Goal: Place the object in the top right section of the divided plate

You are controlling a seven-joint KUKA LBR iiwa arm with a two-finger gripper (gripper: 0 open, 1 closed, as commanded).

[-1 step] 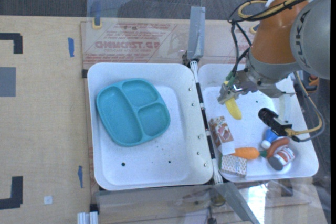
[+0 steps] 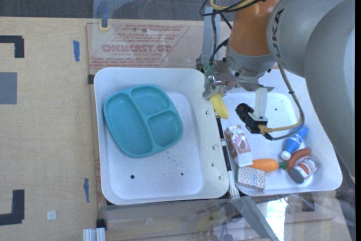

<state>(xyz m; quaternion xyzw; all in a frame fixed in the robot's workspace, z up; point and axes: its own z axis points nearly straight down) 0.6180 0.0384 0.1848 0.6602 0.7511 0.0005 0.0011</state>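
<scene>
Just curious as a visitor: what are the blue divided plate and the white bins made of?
The divided plate looks like moulded plastic: uniform teal, matte, with rounded ridges. The white bins seem thin formed plastic, slightly glossy, with soft rounded rims and small holes. I can't be certain.

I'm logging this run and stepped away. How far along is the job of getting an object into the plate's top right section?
Done: nothing is delivered; the teal divided plate in the left bin holds no object. In hand: the gripper hangs over the divide between the bins, with a yellow object just below it, seemingly lifted; the actual grip is hard to confirm. Left: carrying it over the plate and releasing it into the top right section.
</scene>
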